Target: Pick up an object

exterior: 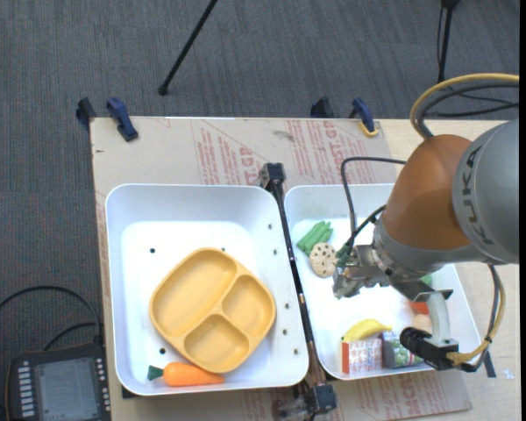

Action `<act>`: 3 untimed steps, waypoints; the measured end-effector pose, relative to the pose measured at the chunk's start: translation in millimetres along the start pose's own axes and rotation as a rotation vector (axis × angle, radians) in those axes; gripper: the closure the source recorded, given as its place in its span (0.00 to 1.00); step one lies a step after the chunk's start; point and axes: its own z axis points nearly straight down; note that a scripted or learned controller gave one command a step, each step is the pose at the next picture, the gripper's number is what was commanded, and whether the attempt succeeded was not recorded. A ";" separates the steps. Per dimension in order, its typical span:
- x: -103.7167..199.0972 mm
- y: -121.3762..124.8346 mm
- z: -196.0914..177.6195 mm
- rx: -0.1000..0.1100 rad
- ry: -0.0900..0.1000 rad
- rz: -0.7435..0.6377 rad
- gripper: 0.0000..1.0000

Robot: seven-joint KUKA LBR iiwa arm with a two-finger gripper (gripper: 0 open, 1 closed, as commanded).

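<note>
So the right-hand shallow white plastic bin (326,202) had a bunch of toy food in it. Closest to the end effector (349,281) was a small round tan cookie with dark specks (323,259), lying flat on the bin floor just to its upper left, with a bundle of green toy beans (315,234) right above that. Honestly couldn't tell whether the end effector was apart or together, the grey arm with its orange band (434,202) covered too much of it, and nothing showed up between its tips. Down near the front wall sat a yellow toy banana (366,328), touching the top of a little red-and-white printed carton (361,356). Over in the left white bin (127,209) on the desk (202,143) there was a yellow three-section plastic plate (212,309) and an orange toy carrot (191,374) below it.
</note>
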 end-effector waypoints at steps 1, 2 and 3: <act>-0.7 -0.3 0.1 0.000 0.000 0.002 0.00; -71.9 84.2 92.7 -0.001 -0.002 0.005 0.00; -71.4 84.1 83.1 0.001 -0.001 0.002 1.00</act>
